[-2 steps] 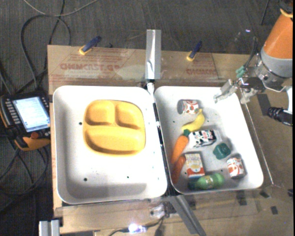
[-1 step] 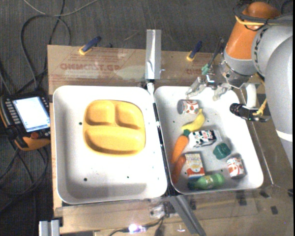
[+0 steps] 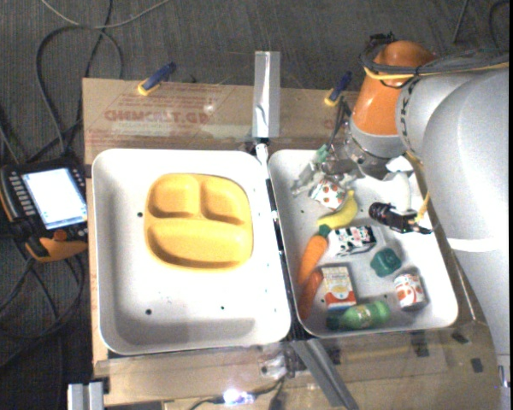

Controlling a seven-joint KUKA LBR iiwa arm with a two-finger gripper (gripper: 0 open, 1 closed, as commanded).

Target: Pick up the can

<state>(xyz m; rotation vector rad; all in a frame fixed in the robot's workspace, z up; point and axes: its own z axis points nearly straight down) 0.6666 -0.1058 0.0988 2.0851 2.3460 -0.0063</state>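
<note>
1. So the can (image 3: 409,289) is sitting in the right bin (image 3: 449,314), down near the front right corner. Small one, red and white label, lying a bit tilted as far as I can make out.
2. Right around it: a teal block (image 3: 386,260) just up-left of it, a green bottle (image 3: 360,316) lying flat to its lower left, and a little red carton (image 3: 338,285) further left. Close neighbours, but the can doesn't look pinned by any of them.
3. The gripper (image 3: 323,176) is way up at the back of that same bin, over a crumpled silvery wrapper (image 3: 309,174) and a white cup with red spots (image 3: 327,194). Well apart from the can. Whether the claw is spread or pinched, honestly can't tell from this angle, it's all tangled up visually with the clutter.
4. Nothing between the fingers that I can see, so I'd call the pick not started yet.
5. Handling guess: stiff metal, probably light for its size, smooth sides so it could slip or roll if nudged. Not fragile though.
6. I'd grab it across the round body, mid-height, fingers on opposite sides, coming in from the side away from the teal block.
7. Left bin (image 3: 120,314) just has the yellow divided tray (image 3: 200,220), not relevant here.
</note>
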